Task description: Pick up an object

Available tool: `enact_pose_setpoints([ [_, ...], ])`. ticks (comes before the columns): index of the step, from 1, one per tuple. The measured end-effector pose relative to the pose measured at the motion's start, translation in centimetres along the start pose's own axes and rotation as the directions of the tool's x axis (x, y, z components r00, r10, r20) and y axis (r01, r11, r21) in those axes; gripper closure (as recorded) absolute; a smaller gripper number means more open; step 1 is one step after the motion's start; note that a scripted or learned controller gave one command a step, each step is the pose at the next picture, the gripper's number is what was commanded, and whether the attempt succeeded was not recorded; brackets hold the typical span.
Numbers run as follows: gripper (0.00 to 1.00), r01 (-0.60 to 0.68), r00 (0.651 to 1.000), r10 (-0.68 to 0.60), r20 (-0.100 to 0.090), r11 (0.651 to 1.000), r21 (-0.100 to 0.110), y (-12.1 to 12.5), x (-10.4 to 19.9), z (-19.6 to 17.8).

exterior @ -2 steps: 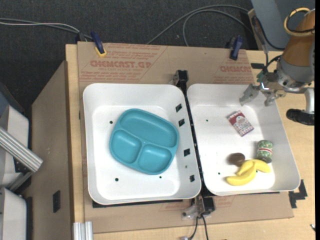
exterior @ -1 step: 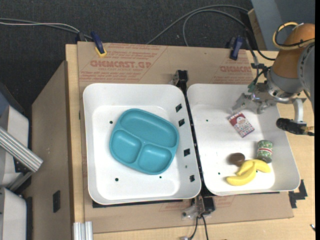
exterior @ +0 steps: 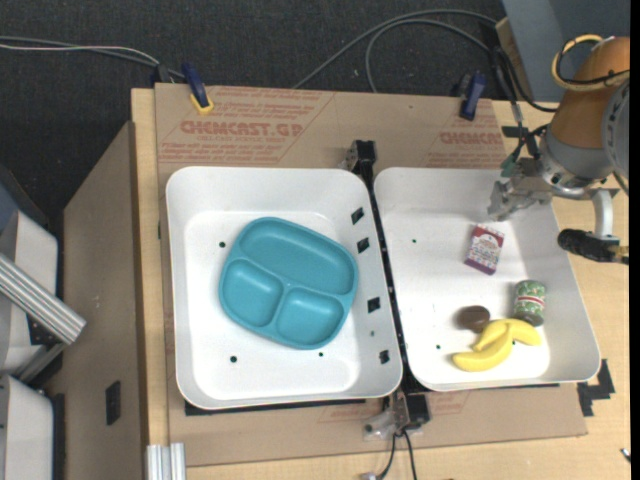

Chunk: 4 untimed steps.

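Two white bins (exterior: 190,268) — one blue plate (exterior: 288,281), banana (exterior: 495,346), can (exterior: 529,302), packet (exterior: 485,249), brown lump (exterior: 473,318).

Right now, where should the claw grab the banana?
Probably around its middle, coming straight down. The banana lies flat and curved in the right bin, and a brown lump and green can crowd its upper end, so the middle gives most room.

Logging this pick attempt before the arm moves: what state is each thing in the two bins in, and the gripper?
Blue plate: right way up, flat in left bin.
Small box: lying flat in right bin, untouched.
Banana: lying in right bin.
Green can: beside the banana.
Brown lump: resting by the banana.
Gripper: above right bin, holding nothing.
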<state>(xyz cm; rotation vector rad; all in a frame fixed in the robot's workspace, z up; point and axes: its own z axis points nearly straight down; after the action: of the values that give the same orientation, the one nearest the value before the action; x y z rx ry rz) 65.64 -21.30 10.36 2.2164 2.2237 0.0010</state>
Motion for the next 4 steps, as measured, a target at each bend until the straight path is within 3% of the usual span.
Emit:
enact_pose_setpoints([
  [2,1.00,-0.001,1.000,0.001,0.001,1.000,-0.006,0.7,0.1,-12.1],
  [3,1.00,-0.001,1.000,0.001,0.001,1.000,-0.005,0.9,0.1,-15.9],
  [4,1.00,0.003,1.000,-0.003,-0.003,1.000,0.002,1.0,5.7,-16.3],
])
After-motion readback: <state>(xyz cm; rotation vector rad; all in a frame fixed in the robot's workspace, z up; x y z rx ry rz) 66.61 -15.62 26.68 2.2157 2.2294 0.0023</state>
